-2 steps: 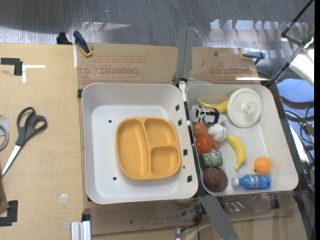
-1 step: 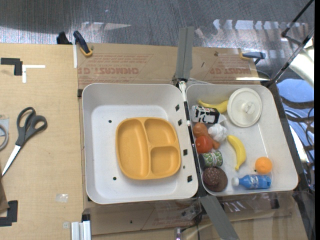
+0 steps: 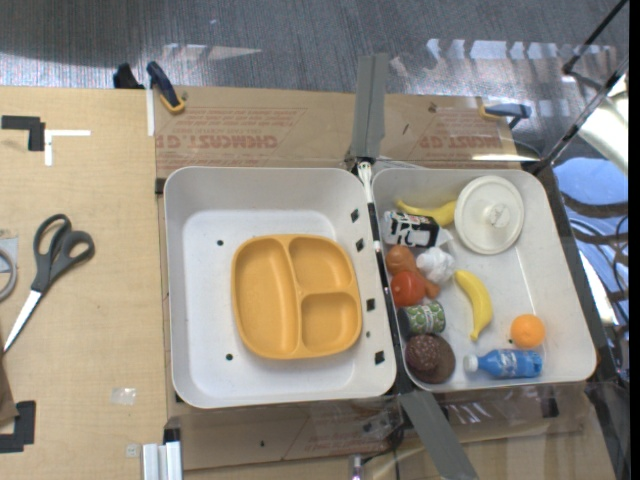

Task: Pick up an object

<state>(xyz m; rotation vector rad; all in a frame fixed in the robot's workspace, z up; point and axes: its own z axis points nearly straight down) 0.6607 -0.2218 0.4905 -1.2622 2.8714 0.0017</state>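
Observation:
The right bin (image 3: pixel 562 268) holds several small items. A white round lidded dish (image 3: pixel 490 214) sits at its back, with a small banana (image 3: pixel 432 211) to the dish's left. A larger banana (image 3: pixel 476 303) lies mid-bin. Along the left wall, from back to front, are a black-and-white packet (image 3: pixel 412 231), a white crumpled item (image 3: pixel 436 262), a red tomato (image 3: pixel 407 287), a green can (image 3: pixel 424 317) and a brown muffin (image 3: pixel 430 357). An orange (image 3: pixel 527 330) and a blue bottle (image 3: pixel 505 364) on its side rest at the front right.
The left bin (image 3: pixel 190 268) holds a yellow divided tray (image 3: pixel 297 296). Scissors (image 3: pixel 50 258) lie on the wooden bench at far left. Cardboard lies under both bins. A clamp (image 3: pixel 163 85) sits at the back left. Cables and a blue shape (image 3: pixel 598 183) crowd the right edge.

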